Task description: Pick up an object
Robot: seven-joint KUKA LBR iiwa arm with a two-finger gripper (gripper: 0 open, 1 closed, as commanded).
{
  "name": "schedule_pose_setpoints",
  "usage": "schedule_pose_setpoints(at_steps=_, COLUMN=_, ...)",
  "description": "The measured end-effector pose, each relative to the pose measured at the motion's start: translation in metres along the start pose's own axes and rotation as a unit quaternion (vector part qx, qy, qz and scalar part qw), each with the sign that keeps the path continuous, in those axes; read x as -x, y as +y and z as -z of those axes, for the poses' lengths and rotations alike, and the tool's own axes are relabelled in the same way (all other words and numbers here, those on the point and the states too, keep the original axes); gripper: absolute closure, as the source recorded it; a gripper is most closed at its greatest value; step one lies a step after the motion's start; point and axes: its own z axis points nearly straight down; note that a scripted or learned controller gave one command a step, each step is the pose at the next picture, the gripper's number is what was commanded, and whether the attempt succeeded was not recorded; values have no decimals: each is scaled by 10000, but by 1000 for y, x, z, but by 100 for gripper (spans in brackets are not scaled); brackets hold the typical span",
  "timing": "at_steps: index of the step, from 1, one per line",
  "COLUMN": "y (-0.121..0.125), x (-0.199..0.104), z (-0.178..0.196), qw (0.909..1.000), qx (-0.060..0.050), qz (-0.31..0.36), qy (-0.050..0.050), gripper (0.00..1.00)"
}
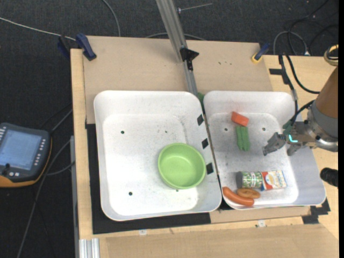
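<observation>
Gripper [275, 144] hangs over right bin [306, 171], finger state indeterminate, holding nothing; approach step, judged. Next: descend squarely onto green piece [243, 138] nearby

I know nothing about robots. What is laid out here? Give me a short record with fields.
left bin: holds a green bowl, upright, near its right side
right bin: holds the other items
far items: orange piece with a green piece just below it
near items: small carton lying flat, hot dog toy at the front edge
gripper: above the right bin, holding nothing, right of the green piece
arm: reaches in from the right
</observation>
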Motion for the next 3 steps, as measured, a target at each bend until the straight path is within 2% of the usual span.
schedule_pose_setpoints(at_steps=1, y=0, x=0, z=0, qw=10000, qx=-1, qz=0, qy=0, gripper=0)
schedule_pose_setpoints(at_steps=2, y=0, x=9, z=-48, qw=10000, qx=-21, qz=-4, qy=4, gripper=0)
schedule_pose_setpoints(at_steps=3, y=1, x=5, z=-90, qw=10000, qx=-16, qz=1, qy=4, gripper=0)
